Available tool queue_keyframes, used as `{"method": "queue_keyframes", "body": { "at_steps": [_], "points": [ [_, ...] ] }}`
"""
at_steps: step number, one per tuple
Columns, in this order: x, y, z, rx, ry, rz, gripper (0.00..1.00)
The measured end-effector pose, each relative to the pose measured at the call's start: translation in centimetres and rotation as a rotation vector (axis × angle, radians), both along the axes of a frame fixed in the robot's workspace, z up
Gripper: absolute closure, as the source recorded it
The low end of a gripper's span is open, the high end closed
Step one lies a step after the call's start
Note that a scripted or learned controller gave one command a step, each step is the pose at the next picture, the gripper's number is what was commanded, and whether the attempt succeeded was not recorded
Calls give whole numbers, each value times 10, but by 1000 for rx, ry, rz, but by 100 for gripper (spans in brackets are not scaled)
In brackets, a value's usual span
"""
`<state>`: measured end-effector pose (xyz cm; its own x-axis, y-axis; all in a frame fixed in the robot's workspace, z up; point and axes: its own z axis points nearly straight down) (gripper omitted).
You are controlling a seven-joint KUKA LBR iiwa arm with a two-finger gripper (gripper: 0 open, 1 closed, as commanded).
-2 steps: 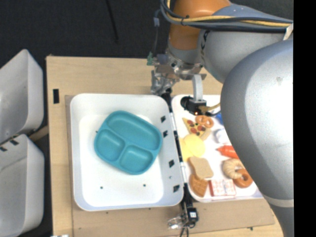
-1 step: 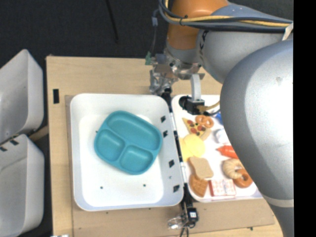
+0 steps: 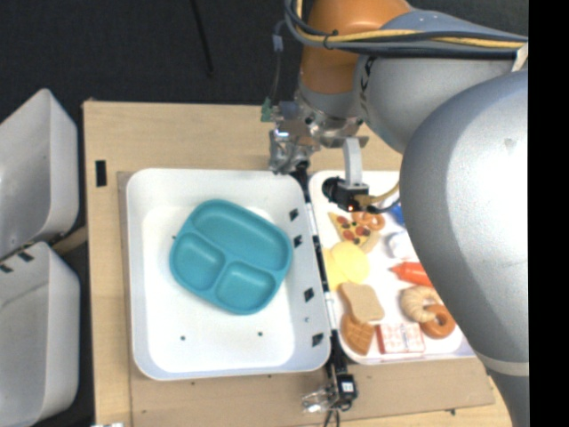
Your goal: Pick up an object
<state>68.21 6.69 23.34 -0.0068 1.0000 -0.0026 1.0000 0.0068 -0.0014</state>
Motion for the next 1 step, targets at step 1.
{"method": "queue_keyframes", "body": {
  "at_steps": [1],
  "points": [
    [7, 1, -2, 0, -3, 1, 100]
  ]
}}
